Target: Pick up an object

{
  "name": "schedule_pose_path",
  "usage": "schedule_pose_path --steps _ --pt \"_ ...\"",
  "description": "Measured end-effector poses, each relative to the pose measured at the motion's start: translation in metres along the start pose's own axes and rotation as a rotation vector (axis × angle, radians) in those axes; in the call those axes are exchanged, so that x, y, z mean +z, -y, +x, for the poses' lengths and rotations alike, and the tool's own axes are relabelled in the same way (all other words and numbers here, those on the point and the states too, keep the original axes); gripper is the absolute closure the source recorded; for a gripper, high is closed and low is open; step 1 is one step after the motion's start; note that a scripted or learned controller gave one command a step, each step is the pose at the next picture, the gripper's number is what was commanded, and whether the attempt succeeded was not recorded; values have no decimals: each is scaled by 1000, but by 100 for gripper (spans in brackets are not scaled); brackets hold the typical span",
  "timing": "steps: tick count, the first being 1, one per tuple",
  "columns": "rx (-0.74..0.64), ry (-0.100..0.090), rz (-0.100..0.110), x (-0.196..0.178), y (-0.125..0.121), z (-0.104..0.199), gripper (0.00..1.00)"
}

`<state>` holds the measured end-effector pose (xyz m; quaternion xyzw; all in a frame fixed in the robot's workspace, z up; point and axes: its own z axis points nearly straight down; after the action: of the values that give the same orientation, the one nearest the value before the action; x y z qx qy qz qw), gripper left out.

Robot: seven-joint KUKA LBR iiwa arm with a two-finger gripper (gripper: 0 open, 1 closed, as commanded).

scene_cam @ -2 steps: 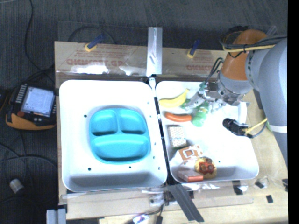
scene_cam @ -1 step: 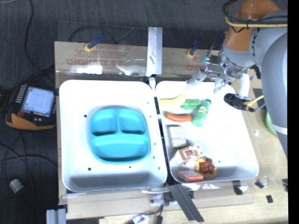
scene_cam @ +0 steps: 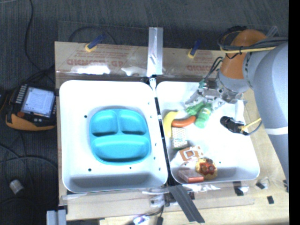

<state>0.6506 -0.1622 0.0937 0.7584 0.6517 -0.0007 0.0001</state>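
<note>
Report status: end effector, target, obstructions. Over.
End effector over right bin's far end, above green toy. Grasp unconfirmed. Orange toy and yellow banana close beside it.

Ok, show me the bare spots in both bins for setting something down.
Left bin: a bare white strip all round the blue tray, widest at the near corners. Right bin: bare floor along its right side, toward the near right corner. Crowded: its left half, with banana, green bottle and small boxes, and the gripper at the far end.
</note>
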Motion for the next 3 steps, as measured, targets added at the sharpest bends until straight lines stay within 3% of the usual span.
schedule_pose_path --steps 1,2,3 --pt "35 -1 2 -28 37 4 0" --pt "3 3 -5 5 29 10 0" --pt "126 0 21 4 11 14 0"
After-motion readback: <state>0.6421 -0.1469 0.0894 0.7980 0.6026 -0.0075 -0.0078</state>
